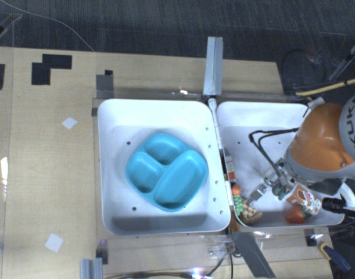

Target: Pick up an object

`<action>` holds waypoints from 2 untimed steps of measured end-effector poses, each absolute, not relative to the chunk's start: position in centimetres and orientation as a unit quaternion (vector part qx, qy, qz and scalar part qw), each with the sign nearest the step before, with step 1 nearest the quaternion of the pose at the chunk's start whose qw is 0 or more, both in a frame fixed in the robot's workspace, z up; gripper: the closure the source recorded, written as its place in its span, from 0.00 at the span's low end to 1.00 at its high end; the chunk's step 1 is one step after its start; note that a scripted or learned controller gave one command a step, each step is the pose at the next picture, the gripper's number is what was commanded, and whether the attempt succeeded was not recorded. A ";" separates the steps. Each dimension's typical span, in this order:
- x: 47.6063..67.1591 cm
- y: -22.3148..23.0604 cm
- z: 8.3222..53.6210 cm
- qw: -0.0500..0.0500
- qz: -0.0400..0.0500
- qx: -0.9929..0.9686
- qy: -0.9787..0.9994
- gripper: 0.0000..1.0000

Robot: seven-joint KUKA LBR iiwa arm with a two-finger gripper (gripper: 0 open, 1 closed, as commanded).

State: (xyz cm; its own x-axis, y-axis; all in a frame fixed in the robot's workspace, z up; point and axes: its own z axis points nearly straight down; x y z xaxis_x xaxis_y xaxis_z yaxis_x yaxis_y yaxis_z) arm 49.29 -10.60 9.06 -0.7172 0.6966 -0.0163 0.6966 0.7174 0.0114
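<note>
My gripper hangs low over the right bin, reaching in from the right under the orange wrist band. Its tips sit just above and right of a small pile at the bin's front left corner: a green and brown object and a small orange piece. Nothing shows between the fingers. A white and orange carton and a red object lie at the bin's front, just right of the gripper. A black cable loop lies on the bin floor behind it.
The left bin holds a blue three-compartment dish. A metal divider post stands between the bins at the back. The wooden bench stretches to the left.
</note>
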 end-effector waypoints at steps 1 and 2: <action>49.7 -12.9 17.8 0.005 0.000 0.216 0.976 0.00; 48.9 -15.6 23.6 0.005 0.000 0.256 0.967 0.00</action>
